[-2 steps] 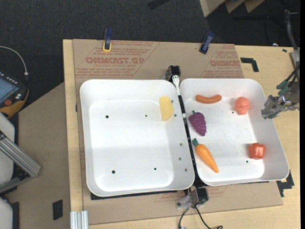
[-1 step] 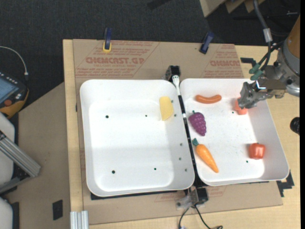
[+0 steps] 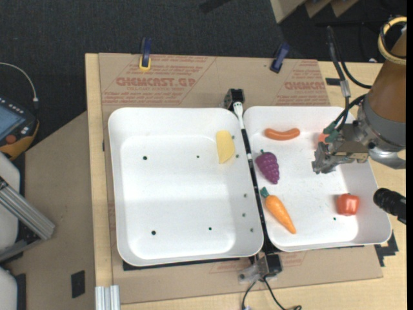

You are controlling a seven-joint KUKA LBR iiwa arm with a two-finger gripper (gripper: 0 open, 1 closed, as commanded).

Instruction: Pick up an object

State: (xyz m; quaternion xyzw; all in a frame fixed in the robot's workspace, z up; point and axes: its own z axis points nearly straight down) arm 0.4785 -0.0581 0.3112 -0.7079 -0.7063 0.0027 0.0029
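Observation:
The right bin (image 3: pixel 310 234) holds an orange sausage (image 3: pixel 282 133) at the back, a purple bunch of grapes (image 3: pixel 268 166) by the divider, an orange carrot (image 3: pixel 280 213) toward the front, and a red pepper (image 3: pixel 347 203) at the front right. A yellow banana piece (image 3: pixel 224 147) lies in the left bin (image 3: pixel 174 237) near its right wall. My gripper (image 3: pixel 324 163) hangs over the right side of the right bin, behind the red pepper and to the right of the grapes. Nothing shows between its fingers.
Both bins rest on a cardboard sheet (image 3: pixel 187 76) held by a blue clamp (image 3: pixel 146 53) and another clamp (image 3: pixel 280 57) at the back. A black fitting (image 3: pixel 233 98) sits at the divider's far end. Cables (image 3: pixel 339 63) run along the arm at the right.

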